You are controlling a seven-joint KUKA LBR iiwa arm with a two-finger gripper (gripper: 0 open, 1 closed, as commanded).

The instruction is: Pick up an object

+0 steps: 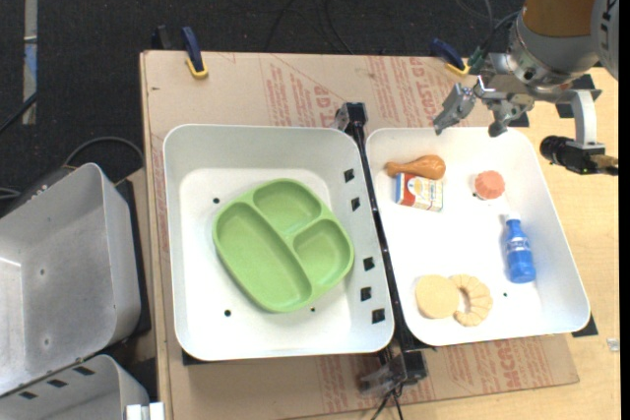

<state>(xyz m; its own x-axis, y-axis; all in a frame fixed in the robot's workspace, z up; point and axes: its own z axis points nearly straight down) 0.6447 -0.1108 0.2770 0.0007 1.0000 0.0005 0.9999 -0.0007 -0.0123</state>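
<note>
Camera view. The landmark for all positions is the right bin (561,241), the shallow white tray on the arm's side of the surface (256,84).

The gripper (477,110) hangs over the far edge of that bin, above its upper rim, with the grey arm and orange band rising toward the top right corner. Its jaws stand apart, two dark prongs splayed with bare gap between them; nothing is held. In my judgement that spread suits an approach before descent, not a carry.

Candidate items all lie loose inside the right bin, well spaced, presumably so each can be taken singly:
- a toy drumstick (417,167) in the far left part of the bin, touching a small carton (420,193) just beneath it;
- a pink round piece (488,183) in the far middle, nearest beneath the gripper;
- a blue bottle (518,251) lying flat toward the bin's right side;
- a pale round biscuit (433,296) and a ridged pastry (472,299), touching, near the bin's front edge.

The left bin (187,162), abutting the right bin's left wall, carries a green divided plate (283,243), flat and apart from the candidates.

Assessment: no item lifted yet; the task remains at the approach stage. The drumstick and carton in contact may shift together if either is grasped.
</note>
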